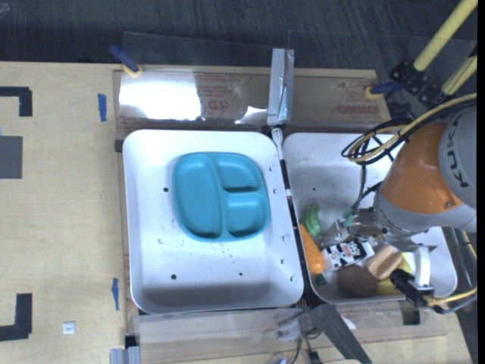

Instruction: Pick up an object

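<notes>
Pale wooden desk [61,226], two shallow white bins, arm over the right bin [318,158].
Hand [350,237], grip state unreadable; left of it an orange carrot-shaped toy [311,253], long axis running top-to-bottom in view.

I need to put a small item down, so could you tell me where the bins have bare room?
Left bin: bare floor around the blue tray. Right bin: free far strip; crowded near the carrot, where the gripper works.
</notes>
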